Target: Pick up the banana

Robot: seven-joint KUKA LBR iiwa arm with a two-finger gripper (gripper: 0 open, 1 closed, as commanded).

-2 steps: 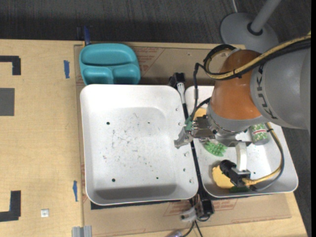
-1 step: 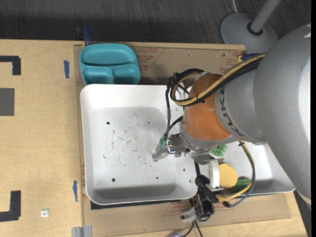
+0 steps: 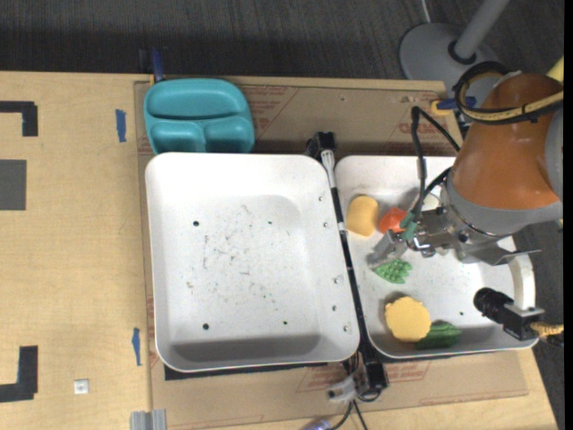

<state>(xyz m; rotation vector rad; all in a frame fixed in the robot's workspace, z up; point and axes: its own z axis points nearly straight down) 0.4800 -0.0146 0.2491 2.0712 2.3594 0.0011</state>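
Four toys crowd right bin (image 3: pixel 466 346); pincer (image 3: pixel 400 237) among them, grip state unclear.

No text, label, brand or number can be read anywhere; faint reddish print on the cardboard sheet (image 3: pixel 295 97) is too blurred.

Dark carpet floor (image 3: pixel 269 16); tan wooden bench (image 3: pixel 72 240).
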